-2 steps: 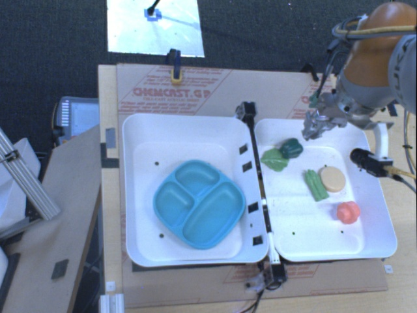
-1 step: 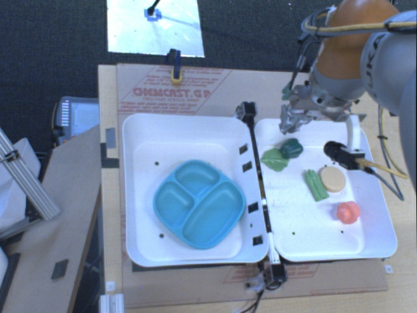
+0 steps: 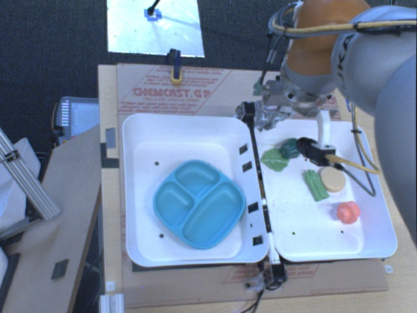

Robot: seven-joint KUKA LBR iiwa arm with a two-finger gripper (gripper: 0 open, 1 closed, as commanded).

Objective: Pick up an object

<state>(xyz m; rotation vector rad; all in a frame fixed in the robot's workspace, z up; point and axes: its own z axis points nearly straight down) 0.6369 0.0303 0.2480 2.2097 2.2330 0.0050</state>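
My gripper (image 3: 268, 118) hangs over the far left corner of the right bin (image 3: 371, 243), close to the divider between the bins. Several small things lie in that bin. A light green leafy piece (image 3: 274, 160) sits just below the gripper, with a dark teal piece (image 3: 289, 150) touching its far side. Further right, a green ridged stick (image 3: 316, 185) lies beside a cream round disc (image 3: 333, 180). A pink-red lumpy piece (image 3: 348, 212) rests nearer the front right. Nothing shows in the gripper's grasp.
The left bin (image 3: 140, 175) holds a blue divided plate (image 3: 198, 203) near its middle. A cardboard sheet (image 3: 172, 90) lies under both bins. The grey arm (image 3: 384, 57) with its orange band spans the upper right, above the right bin's far edge.
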